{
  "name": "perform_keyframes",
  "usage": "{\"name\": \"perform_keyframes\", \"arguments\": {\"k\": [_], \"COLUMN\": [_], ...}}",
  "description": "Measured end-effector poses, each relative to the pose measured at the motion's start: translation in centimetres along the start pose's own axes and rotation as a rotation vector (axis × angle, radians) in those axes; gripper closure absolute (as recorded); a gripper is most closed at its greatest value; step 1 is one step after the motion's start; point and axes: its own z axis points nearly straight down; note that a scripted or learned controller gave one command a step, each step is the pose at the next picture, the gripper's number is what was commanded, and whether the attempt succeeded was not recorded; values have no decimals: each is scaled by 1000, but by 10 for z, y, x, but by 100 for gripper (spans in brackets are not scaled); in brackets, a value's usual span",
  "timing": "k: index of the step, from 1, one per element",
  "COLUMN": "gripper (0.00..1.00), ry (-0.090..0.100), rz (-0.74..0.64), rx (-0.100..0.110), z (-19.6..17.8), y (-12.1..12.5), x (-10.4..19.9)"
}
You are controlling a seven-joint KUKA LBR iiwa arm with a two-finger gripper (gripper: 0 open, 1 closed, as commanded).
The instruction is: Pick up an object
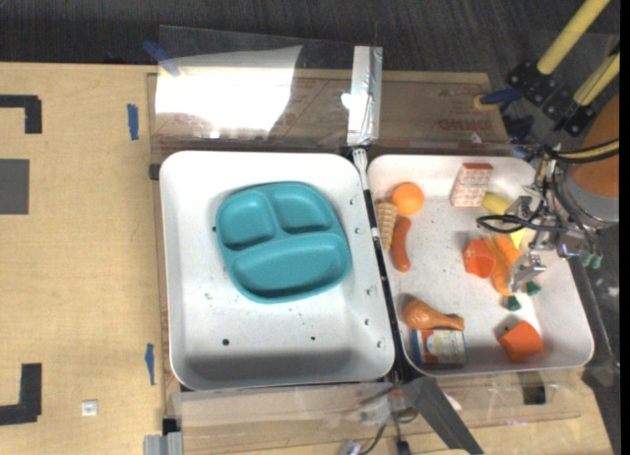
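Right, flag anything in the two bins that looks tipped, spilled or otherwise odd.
Little stands out. The can at the right bin's near edge lies on its side rather than standing, with the toy drumstick touching it. The other toy food is scattered loosely, nothing spilled. The teal divided plate lies flat in the left bin.

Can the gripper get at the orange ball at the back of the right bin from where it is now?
Probably yes. The orange ball lies uncovered near the bin's left wall, touching only the cone beside it. The gripper hangs over the bin's right side, nothing tall between them.
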Motion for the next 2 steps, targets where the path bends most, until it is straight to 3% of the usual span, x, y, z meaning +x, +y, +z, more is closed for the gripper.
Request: {"name": "perform_keyframes", "arguments": {"k": [1,2], "gripper": [0,0], "ry": [4,-9], "rz": [-35,2], "rx": [1,0], "z": [1,0], "y": [7,3], "x": [-13,-8]}}
